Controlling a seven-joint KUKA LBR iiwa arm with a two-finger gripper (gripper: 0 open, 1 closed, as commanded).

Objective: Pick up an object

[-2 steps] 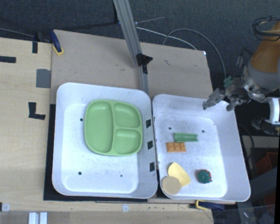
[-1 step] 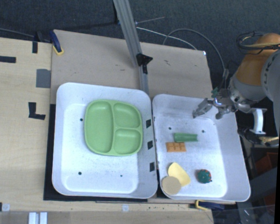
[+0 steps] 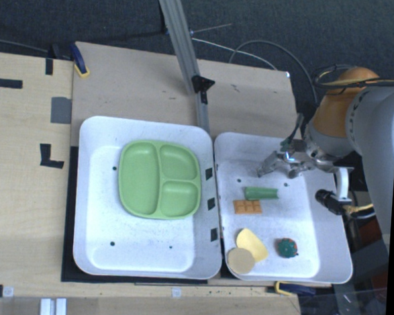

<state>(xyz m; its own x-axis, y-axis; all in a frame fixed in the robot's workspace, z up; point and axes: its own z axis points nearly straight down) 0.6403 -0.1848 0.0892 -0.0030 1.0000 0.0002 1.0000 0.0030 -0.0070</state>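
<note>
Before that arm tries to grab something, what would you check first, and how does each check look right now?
1. Things to grab lie in the right white bin: ok.
2. Nearest, the green block, lies apart from the orange waffle-like block: ok.
3. Gripper is above the right bin: ok.
4. Jaws open enough: cannot tell.
5. Nothing held already: cannot tell.
6. Green divided plate is out of the way in the left bin: ok.

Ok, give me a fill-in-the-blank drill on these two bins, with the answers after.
1. The green plate lies in the ____ bin.
2. The orange waffle lies just below the green ____.
3. The plate has ____ compartments.
4. The tool hovers over the ____ bin, above the green block.

Missing words: left; block; three; right
</note>
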